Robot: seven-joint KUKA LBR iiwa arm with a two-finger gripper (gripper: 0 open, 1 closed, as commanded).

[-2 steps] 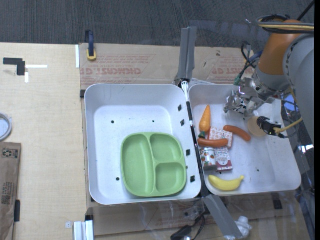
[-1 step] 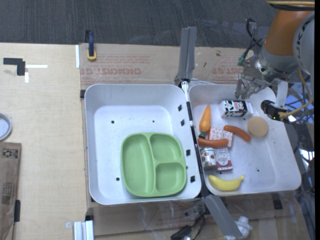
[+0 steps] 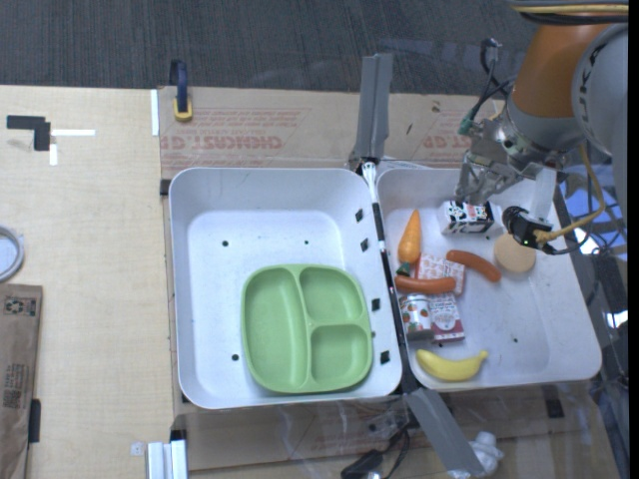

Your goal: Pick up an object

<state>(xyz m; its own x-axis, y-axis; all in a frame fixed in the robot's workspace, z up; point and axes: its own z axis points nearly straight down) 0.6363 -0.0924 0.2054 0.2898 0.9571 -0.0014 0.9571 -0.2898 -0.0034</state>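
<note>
White right bin [image 3: 559, 357] | our end effector [image 3: 477, 190], upper right of frame, over black-and-white carton [image 3: 467, 217] | grip state: we cannot tell | risk: crowded sausage [image 3: 472, 264] nearby, carton may slip.

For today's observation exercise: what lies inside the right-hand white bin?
In the right bin: a carrot, a sausage, a banana, two small packets, a black-and-white carton and a round tan piece. The gripper covers the bin's back corner.
</note>
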